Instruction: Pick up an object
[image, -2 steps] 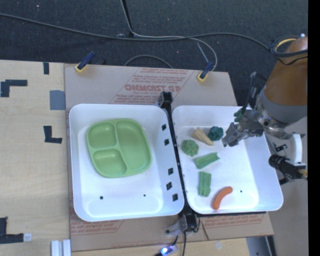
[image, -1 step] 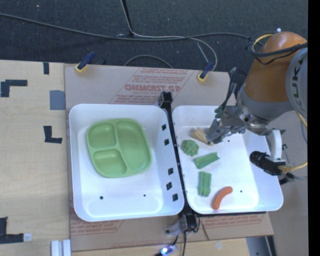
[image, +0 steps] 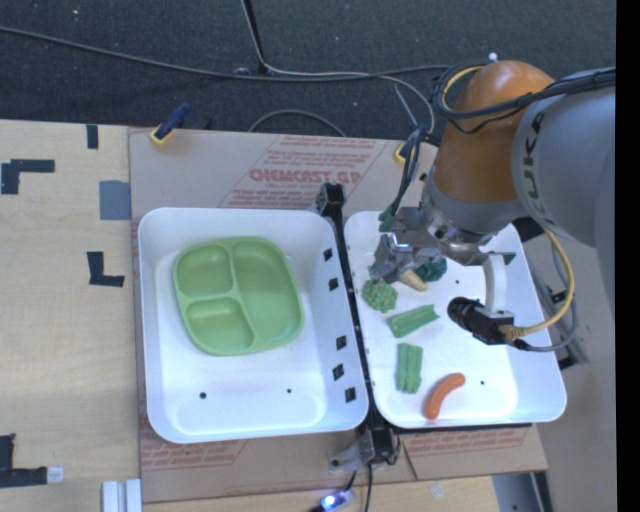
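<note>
My gripper (image: 398, 262) hangs low over the upper left part of the right bin (image: 530, 390). Its grey fingers (image: 388, 262) point down toward a green broccoli piece (image: 379, 295) just below them. A yellowish piece (image: 414, 282) and a dark teal piece (image: 432, 269) lie right beside the fingers. Lower in the same bin lie a green pod (image: 412, 320), a second green ribbed piece (image: 408, 367) and an orange sausage-shaped piece (image: 443, 394). I see nothing clearly held between the fingers.
The left bin (image: 170, 400) holds a green divided plate (image: 237, 294). A black divider with clips (image: 345, 300) runs between the bins. A black cable fitting (image: 478, 318) of the arm hangs over the right bin's middle. Cardboard lies under both bins.
</note>
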